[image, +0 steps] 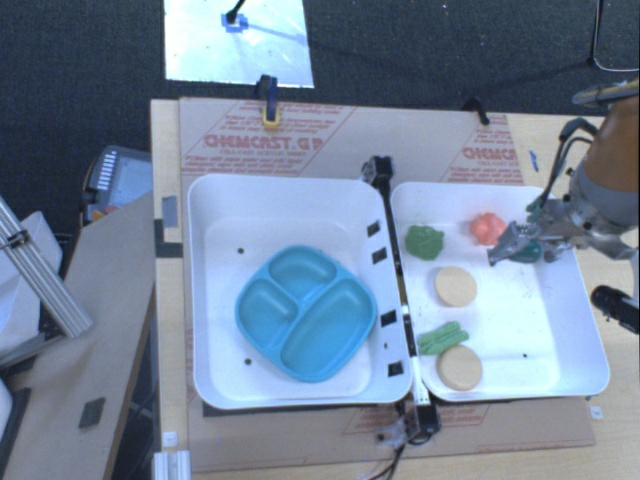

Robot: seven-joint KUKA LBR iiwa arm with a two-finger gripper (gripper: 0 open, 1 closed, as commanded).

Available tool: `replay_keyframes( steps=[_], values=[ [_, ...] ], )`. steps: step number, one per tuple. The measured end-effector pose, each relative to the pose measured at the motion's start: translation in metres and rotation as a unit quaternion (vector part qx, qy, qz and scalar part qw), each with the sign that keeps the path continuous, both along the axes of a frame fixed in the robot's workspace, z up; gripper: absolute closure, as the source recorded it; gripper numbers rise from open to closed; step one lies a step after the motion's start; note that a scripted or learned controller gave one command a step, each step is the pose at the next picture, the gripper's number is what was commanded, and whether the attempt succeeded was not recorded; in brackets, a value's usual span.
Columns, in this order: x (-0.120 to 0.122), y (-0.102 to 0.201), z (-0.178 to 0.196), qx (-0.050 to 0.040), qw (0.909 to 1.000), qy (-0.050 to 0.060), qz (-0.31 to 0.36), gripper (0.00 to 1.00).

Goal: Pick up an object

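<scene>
The right bin (560, 368) holds several small objects. A green leafy piece (424, 241) lies at its far left, and an orange-pink lump (487, 228) lies to the right of it. A round tan disc (455, 286) sits nearer the middle, a green pod (441, 338) lies below it, and a second tan disc (460, 367) is at the front. My gripper (512, 247) reaches in from the right and hangs low just right of the orange-pink lump, slightly in front of it. A teal part shows at its tip.
The left bin (215, 268) bears a blue divided plate (304, 311). A black divider with clips (390, 268) runs between the two bins. The arm's grey wrist (600, 213) covers the right bin's far right corner. The right half of the right bin's floor is bare.
</scene>
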State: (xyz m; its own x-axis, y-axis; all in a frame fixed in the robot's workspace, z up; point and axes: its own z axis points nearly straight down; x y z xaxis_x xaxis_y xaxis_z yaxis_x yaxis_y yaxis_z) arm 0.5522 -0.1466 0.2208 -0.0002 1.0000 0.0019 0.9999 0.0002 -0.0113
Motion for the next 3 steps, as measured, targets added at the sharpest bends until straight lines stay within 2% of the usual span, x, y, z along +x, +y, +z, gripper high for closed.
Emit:
replay_keyframes(
  steps=[1,2,3],
  values=[
    [0.003,0.000,0.007,-0.0010,1.0000,-0.006,0.002,0.00],
    [0.002,-0.003,-0.055,-0.0009,1.0000,-0.005,0.000,0.00],
    [0.011,0.003,-0.107,-0.0007,1.0000,-0.005,0.002,0.00]
  ],
)
